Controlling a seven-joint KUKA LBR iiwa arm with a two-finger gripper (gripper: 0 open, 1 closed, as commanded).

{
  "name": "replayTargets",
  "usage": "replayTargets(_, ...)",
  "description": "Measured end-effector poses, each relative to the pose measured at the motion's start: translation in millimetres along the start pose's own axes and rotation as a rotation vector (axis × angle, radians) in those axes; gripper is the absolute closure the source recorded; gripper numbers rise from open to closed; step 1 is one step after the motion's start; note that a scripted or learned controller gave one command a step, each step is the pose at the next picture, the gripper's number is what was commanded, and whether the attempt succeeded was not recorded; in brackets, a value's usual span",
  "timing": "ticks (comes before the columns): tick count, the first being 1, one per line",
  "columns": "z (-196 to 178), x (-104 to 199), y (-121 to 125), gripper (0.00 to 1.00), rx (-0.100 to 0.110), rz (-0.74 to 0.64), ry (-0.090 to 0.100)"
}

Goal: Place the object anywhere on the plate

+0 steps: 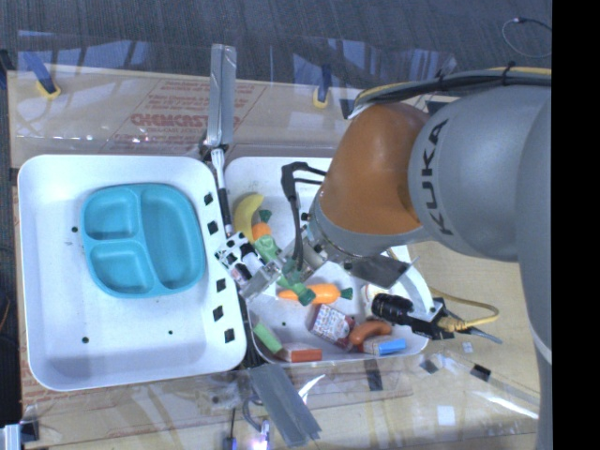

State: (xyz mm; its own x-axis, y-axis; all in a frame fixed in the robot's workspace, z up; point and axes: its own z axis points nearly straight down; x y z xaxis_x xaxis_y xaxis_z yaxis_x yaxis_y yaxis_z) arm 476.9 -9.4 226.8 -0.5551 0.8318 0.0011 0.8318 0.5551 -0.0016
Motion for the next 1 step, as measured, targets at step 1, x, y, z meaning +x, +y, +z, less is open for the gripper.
replayTargets(1,19.3,73.6,83.2,1.0,0.002,-0.02,0.0)
